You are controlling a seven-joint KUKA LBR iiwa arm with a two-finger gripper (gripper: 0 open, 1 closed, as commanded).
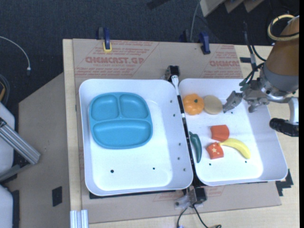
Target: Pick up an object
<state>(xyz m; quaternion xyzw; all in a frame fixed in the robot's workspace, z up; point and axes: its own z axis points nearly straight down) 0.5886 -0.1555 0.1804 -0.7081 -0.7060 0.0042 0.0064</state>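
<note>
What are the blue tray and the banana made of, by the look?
Blue tray: likely molded plastic, matte to satin; uniform color, rounded divider ridges, soft sheen. Banana: probably a plastic toy; flat, even yellow, smooth surface, no spots or visible stem detail. Too small to rule out rubber or foam.

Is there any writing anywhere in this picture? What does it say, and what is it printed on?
"CHEMCAST GP": red print on the brown board under the bins, above the left white bin, with smaller lines beneath it too blurred to read.
"CHEMCAST": the same red print again above the right white bin, partly cut off by the arm.
Faint red print along the board's front edge: too small to read.
The blue divided plate and toy foods carry no text.
</note>
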